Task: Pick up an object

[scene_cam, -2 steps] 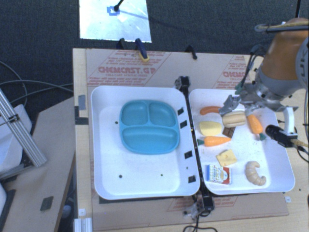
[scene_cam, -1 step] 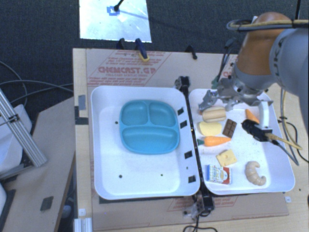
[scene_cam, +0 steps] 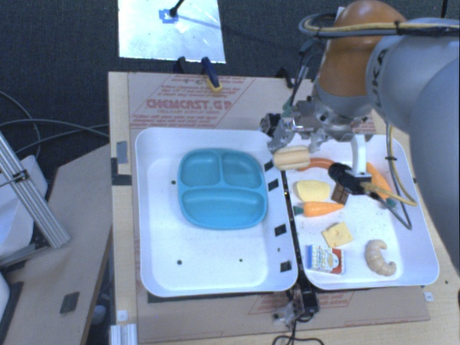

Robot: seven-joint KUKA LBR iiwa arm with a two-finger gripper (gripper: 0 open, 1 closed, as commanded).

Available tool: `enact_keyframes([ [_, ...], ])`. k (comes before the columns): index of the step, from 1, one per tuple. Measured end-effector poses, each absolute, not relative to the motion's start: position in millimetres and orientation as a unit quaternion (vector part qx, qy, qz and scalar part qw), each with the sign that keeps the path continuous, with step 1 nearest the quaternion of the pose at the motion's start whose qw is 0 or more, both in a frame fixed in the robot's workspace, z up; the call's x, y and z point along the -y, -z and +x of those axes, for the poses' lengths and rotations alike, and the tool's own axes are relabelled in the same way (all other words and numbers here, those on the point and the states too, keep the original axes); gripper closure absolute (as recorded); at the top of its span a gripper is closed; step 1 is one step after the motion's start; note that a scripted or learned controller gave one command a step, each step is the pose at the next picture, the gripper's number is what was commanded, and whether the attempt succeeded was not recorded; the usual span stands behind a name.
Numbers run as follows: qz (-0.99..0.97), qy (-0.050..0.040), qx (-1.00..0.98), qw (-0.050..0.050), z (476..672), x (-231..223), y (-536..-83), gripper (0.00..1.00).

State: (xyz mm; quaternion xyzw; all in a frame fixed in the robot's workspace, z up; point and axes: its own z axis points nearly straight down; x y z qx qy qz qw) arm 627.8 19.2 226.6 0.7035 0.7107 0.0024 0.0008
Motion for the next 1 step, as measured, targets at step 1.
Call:
enact_keyframes([
  [1, 0.704, -0.0015, -0.71, 0.001, 635.4, -69.2, -217.6, 1.0],
])
